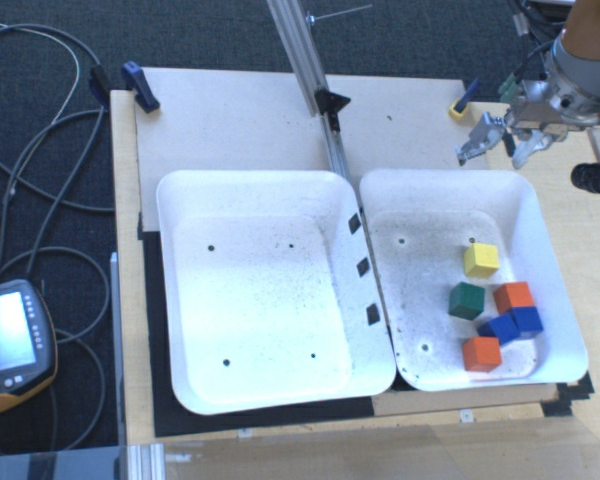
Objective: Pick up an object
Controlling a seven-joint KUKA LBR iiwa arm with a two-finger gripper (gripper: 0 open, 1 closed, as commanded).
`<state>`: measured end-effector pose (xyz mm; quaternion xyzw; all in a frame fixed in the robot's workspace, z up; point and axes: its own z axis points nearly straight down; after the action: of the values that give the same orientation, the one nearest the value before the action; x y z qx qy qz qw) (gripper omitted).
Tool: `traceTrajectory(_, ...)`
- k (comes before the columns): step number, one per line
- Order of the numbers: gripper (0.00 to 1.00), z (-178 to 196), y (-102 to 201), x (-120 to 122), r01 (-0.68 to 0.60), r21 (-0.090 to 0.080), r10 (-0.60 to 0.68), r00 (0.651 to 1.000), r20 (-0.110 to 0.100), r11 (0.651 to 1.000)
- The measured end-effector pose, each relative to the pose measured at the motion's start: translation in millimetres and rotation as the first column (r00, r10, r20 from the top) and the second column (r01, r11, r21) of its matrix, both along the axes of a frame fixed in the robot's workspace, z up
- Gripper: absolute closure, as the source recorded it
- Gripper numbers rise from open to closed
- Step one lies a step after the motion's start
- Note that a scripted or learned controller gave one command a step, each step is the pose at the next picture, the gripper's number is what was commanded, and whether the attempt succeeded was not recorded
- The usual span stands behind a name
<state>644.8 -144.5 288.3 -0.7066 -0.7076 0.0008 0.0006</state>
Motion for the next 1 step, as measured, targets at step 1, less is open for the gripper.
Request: traceTrajectory(1, 0.00, -33.7, 30.3, 14.8, -0.002, 0.001, 0.002, 1.000, -0.002, 1.000)
